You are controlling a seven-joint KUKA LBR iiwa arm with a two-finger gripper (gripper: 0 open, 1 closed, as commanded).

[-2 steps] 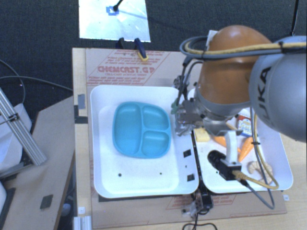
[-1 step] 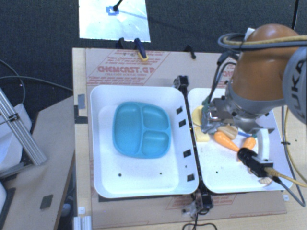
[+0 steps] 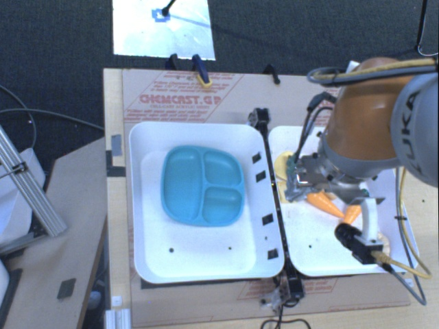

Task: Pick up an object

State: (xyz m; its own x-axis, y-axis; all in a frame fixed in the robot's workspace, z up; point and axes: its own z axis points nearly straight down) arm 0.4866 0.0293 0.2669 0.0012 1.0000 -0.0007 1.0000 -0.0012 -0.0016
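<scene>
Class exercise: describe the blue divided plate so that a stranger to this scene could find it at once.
Find the two white bins; take the left bin. The blue plate lies flat in its middle. Its three compartments and pale blue colour set it apart from the orange pieces in the right bin.

Much of the right bin [image 3: 302,256] and orange objects [image 3: 322,202] beneath the arm [image 3: 370,115].

"CHEMCAST GP" in red print on the brown paper-masked sheet [image 3: 182,98] under the bins, smaller lines below unreadable. "KUKA" lettering, partly cut off, on the grey arm housing [image 3: 417,132].
</scene>
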